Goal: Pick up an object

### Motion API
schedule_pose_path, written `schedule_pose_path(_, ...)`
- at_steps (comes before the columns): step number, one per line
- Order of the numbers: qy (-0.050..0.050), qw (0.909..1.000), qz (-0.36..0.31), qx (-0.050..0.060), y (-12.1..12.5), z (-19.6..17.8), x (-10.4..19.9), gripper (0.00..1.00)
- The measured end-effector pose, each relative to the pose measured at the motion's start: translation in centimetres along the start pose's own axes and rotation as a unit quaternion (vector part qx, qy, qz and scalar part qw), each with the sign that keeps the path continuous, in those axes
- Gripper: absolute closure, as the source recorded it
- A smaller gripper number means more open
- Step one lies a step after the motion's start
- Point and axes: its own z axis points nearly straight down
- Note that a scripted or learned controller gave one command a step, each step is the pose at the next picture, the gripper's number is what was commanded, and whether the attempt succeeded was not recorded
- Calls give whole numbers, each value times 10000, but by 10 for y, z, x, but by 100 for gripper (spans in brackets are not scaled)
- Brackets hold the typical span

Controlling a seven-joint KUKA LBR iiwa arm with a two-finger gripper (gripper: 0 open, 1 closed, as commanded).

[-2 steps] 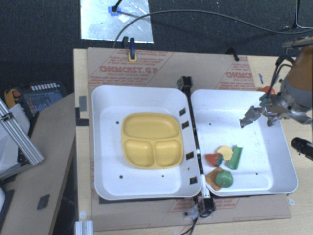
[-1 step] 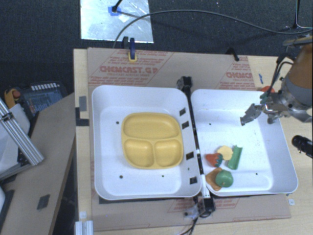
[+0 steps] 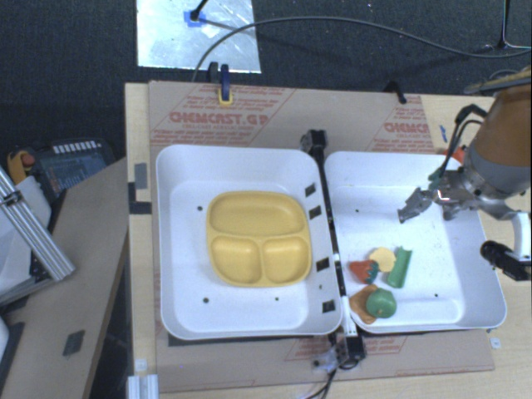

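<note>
Several small toy foods lie near the front left corner of the right bin: a yellow round piece, a green stick, a red piece, an orange slice and a green ball. My gripper hangs over the middle of the right bin, behind and slightly right of the toys and apart from them. Its fingers are spread open with nothing between them.
A yellow three-compartment tray sits in the middle of the left bin. A black divider runs between the two bins. Cables and a blue clamp lie beyond the bins' back edge.
</note>
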Motion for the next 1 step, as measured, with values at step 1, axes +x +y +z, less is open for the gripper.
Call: schedule_pose_path(1, 3, 10000, 1, 9, 2, 62, 0, 0)
